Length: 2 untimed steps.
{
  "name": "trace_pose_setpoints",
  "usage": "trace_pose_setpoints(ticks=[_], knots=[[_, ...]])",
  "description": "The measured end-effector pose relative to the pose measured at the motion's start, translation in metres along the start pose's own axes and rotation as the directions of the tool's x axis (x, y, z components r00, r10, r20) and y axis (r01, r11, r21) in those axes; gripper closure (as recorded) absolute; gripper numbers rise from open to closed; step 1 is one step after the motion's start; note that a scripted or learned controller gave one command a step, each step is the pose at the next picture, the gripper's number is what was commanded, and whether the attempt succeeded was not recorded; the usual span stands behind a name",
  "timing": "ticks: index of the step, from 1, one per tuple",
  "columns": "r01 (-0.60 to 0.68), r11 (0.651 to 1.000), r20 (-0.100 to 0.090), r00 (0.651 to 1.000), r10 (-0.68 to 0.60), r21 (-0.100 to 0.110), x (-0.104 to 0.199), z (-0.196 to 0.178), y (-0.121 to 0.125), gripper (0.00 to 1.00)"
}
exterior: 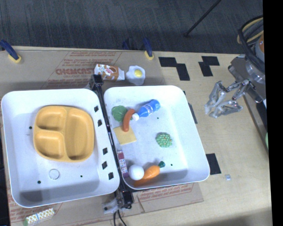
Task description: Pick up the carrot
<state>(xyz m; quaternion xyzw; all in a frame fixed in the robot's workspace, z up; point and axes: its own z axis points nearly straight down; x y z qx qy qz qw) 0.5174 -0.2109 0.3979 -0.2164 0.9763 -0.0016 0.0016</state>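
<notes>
The carrot is orange with a small green top. It lies along the near wall of the right bin, touching a white egg on its left. My gripper hangs over the bare bench to the right of that bin, well away from the carrot. Its metal fingers stand apart with nothing between them, so it is open.
The right bin also holds a blue bottle, a sausage, a green leaf, a cheese slice and a green pea cluster. A yellow divided plate sits in the left bin. A small carton and a fried egg lie behind the bins.
</notes>
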Motion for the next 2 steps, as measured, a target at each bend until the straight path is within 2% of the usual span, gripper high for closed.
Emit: trace_pose_setpoints(ticks=[1,2], knots=[[0.096,0.995,-0.004,0.995,-0.096,-0.006,0.009,0.144,0.005,1.00],[0.365,0.931,0.000,0.931,-0.365,-0.002,0.007,0.070,0.004,1.00]])
